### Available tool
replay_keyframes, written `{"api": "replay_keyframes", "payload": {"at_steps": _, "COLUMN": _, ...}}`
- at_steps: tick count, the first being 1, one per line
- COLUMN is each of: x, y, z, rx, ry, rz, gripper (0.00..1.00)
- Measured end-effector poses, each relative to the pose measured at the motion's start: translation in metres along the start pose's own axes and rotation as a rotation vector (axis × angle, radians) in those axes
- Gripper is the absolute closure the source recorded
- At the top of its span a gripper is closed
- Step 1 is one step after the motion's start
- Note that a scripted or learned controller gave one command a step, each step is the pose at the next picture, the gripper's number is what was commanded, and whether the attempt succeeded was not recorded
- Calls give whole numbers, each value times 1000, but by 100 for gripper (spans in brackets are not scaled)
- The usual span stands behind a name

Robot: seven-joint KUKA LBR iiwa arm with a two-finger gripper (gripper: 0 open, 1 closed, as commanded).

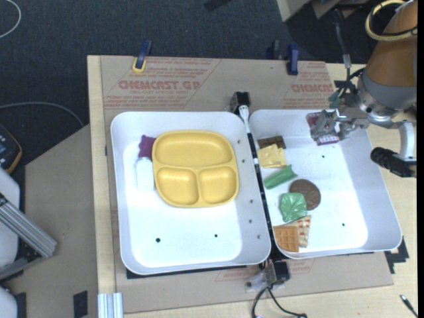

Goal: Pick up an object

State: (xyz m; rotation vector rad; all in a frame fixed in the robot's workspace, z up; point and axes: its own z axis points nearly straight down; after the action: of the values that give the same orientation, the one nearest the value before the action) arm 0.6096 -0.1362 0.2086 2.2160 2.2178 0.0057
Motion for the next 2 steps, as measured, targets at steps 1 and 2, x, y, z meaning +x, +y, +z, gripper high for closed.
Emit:
{"api": "replay_keyframes", "payload": {"at_steps": 1, "x": 0, "y": 1, "z": -18, "rx": 2, "ry": 1, "rz": 0, "gripper": 100}}
{"api": "replay_keyframes", "payload": {"at_steps": 2, "x": 54, "y": 17, "z": -16, "rx": 3, "ry": 3, "rz": -6, "gripper": 100}}
